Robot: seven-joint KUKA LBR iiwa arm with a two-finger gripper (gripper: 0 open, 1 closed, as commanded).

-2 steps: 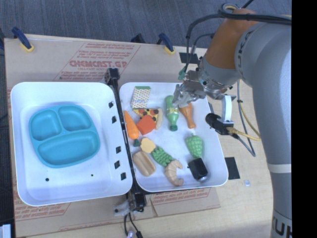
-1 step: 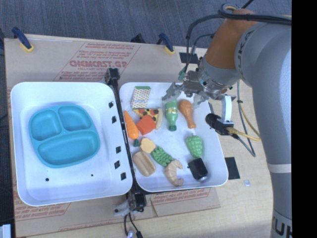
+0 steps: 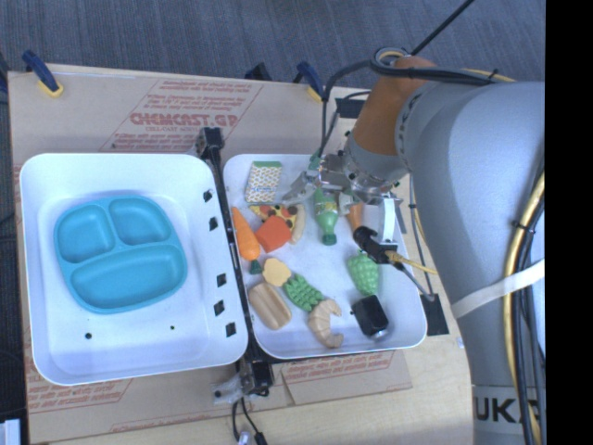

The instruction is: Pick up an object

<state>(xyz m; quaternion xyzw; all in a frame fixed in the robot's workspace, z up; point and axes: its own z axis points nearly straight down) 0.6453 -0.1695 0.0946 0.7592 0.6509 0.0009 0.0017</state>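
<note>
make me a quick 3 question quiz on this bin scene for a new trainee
1. True or false: the blue divided tray lies in the left bin.
2. Which toy lies nearest the gripper? A) croissant B) green bottle C) black block
3. Fill in: the carrot lies along the ____ edge of the right bin.

Key
1. True.
2. B, the green bottle lies just below the gripper; the croissant and black block lie near the bin's front edge.
3. Left, beside the divider between the bins.
</note>
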